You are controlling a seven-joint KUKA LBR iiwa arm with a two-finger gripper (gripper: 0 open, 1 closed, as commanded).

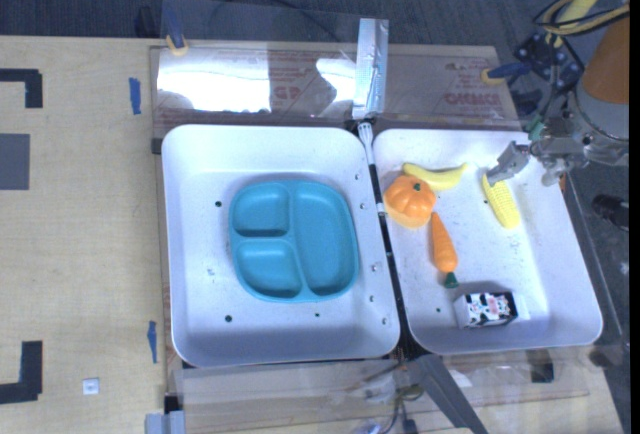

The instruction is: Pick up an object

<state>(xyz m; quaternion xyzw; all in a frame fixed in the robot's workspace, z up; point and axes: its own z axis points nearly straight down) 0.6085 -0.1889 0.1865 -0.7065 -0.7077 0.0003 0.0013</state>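
Observation:
The right bin holds several toy items. A yellow banana lies beside an orange pumpkin, with a carrot just below them. A yellow corn cob lies near the bin's upper right. A black-and-white box rests near the front wall. My gripper hangs over the bin's upper right corner, open, its left finger just above the top end of the corn. Nothing is between the fingers.
The left bin holds a blue divided plate. A clear panel with a taped metal strip stands behind both bins. Cables and the arm's wrist crowd the upper right.

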